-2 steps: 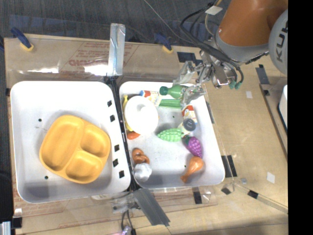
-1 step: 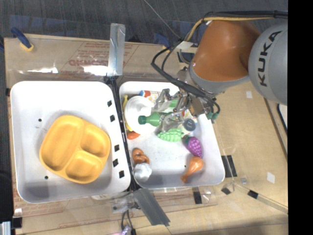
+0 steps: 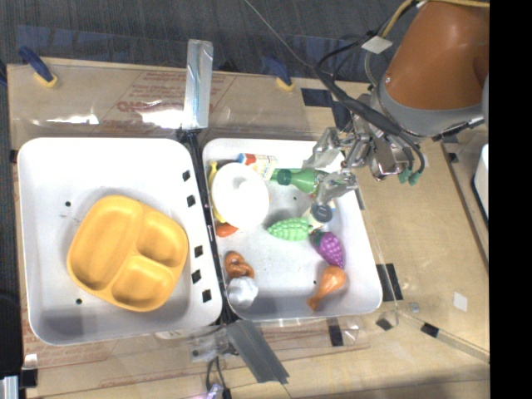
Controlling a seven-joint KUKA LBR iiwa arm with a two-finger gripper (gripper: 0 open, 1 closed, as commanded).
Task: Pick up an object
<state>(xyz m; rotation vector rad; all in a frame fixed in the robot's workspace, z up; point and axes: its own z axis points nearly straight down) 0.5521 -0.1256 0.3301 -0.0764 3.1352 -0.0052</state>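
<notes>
Gripper (image 3: pixel 326 191) low in the right bin (image 3: pixel 366 248), near its back right, at the green bottle (image 3: pixel 293 178); spread of its tips too blurred to tell, nothing clearly held. Best to centre over the bottle's body, clear of the white cup (image 3: pixel 239 194) and green cone (image 3: pixel 289 229), close squarely across the width, then lift straight up slowly.

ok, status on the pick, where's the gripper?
Gripper low in right bin, far right corner, by green bottle. No object seen between fingers. Green bumpy toy, purple grapes close by. Yellow tray in left bin.
</notes>
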